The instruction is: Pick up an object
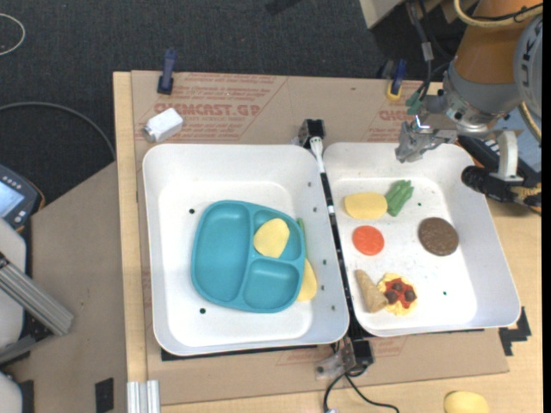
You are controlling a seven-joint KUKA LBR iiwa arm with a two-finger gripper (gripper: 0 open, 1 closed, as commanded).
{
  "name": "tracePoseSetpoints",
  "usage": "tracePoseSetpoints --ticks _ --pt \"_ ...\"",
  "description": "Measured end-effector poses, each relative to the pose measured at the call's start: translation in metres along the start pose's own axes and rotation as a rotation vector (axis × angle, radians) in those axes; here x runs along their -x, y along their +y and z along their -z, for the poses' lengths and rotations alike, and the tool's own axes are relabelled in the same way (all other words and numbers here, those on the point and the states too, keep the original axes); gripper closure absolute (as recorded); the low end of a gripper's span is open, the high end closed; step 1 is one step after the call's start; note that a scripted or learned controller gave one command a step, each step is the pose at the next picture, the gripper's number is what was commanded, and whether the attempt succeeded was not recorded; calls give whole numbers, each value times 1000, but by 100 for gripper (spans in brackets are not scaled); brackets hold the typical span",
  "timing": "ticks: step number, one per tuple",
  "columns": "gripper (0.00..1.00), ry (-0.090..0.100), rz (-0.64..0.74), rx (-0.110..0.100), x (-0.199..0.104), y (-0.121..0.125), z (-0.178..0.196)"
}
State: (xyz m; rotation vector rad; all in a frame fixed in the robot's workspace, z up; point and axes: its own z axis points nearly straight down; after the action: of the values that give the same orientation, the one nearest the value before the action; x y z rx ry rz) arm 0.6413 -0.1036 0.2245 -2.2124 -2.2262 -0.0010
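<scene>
- Two white bins sit side by side on the tabletop: the left bin and the right bin.
- Left bin: one teal divided plate carrying one yellow piece.
- Right bin: one yellow item, one green piece, one orange disc, one brown disc, one pizza slice.
- The claw hovers over the right bin's far rim; all five lie nearer the camera, the green piece closest.
- Whether its fingers are apart, I cannot tell; nothing visibly held.

A blue tray with a yellow piece sits in the left bin. The right bin holds toy foods, including a brown disc. The gripper hovers over its far edge.
</scene>
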Motion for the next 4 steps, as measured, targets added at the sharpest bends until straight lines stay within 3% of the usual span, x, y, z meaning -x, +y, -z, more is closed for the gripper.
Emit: tracePoseSetpoints --ticks 2,3,4 --pt "100 -4 -3 7 4 2 20" --pt "100 -10 -15 4 129 23 -7" --pt "100 -8 -5 10 121 26 7"
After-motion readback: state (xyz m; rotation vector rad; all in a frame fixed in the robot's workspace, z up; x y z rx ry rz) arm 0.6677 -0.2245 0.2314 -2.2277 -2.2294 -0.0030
